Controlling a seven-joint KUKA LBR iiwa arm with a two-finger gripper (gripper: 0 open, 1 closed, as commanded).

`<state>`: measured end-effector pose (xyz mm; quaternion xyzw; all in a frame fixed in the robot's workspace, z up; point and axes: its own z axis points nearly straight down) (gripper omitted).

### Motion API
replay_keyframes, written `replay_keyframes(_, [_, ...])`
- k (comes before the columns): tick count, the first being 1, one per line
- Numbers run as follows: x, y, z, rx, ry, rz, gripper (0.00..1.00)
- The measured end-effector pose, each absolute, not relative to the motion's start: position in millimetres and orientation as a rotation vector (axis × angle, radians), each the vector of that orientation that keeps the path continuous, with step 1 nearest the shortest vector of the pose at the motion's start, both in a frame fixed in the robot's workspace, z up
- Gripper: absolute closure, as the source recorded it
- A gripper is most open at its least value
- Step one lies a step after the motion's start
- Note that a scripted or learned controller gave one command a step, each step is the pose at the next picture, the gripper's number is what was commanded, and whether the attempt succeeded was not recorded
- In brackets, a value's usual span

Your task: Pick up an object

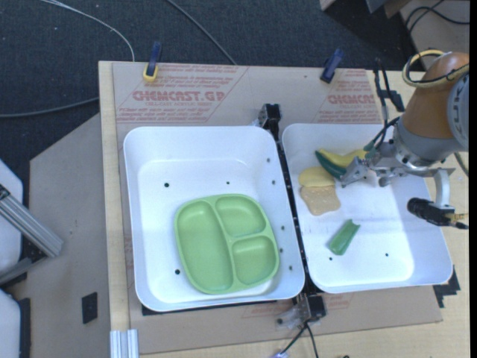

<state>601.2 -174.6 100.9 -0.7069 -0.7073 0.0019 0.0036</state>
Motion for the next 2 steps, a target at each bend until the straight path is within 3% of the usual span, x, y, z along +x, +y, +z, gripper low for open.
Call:
replay_keyframes(1, [600.6,-174,83,-2.218,-2.217,0.005,0.00])
replay_keyframes(2, [601.8,-174,95,-2.221,-2.220,0.001,1.00])
